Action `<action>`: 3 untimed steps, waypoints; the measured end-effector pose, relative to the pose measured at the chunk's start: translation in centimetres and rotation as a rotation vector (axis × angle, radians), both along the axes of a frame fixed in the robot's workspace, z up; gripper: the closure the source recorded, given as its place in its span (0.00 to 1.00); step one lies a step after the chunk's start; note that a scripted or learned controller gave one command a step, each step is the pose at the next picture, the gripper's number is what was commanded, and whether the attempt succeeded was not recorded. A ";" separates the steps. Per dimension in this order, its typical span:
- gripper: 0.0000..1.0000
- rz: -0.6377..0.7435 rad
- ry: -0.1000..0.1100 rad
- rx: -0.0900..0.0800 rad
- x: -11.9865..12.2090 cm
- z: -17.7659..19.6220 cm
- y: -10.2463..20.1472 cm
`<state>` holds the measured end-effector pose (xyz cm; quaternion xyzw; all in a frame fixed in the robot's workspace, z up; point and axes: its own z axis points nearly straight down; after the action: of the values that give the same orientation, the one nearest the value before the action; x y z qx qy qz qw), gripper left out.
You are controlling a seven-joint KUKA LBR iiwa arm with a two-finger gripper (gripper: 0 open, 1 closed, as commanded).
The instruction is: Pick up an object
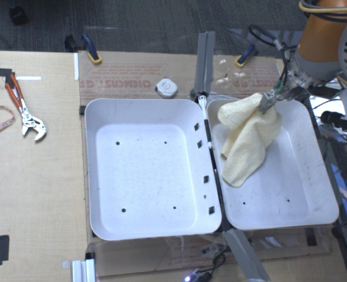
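A pale yellow towel lies crumpled in the right bin, in its upper left part, one fold bunched near the far rim and a longer flap trailing down toward the middle of the floor. Its top right corner is drawn up to the gripper, whose fingers are pinched together on that corner of cloth; the rest of the towel hangs and rests on the bin floor. The arm comes in from the upper right, its orange band above the grey wrist, cables looping beside it.

The towel is the one object in the right bin, and nothing lies on top of it or against it save the bin's left wall, which its lower flap nearly meets. The left bin sits just beside, the two bins touching along a grey divider rail.

On the bench beyond the bins: one small round white tape measure near the left bin's far rim, two clamps with orange handles at the cardboard's far edge, and one adjustable wrench with red-handled pliers well to the left.
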<state>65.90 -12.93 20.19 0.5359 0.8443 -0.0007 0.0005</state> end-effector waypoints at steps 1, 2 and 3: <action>1.00 0.312 0.000 0.001 0.0 -1.0 3.8; 1.00 0.051 0.002 0.001 -1.4 -1.1 8.8; 1.00 -0.266 -0.001 -0.001 0.0 1.5 7.2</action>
<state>65.90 -5.74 21.72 0.6432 0.7657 -0.0008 0.0010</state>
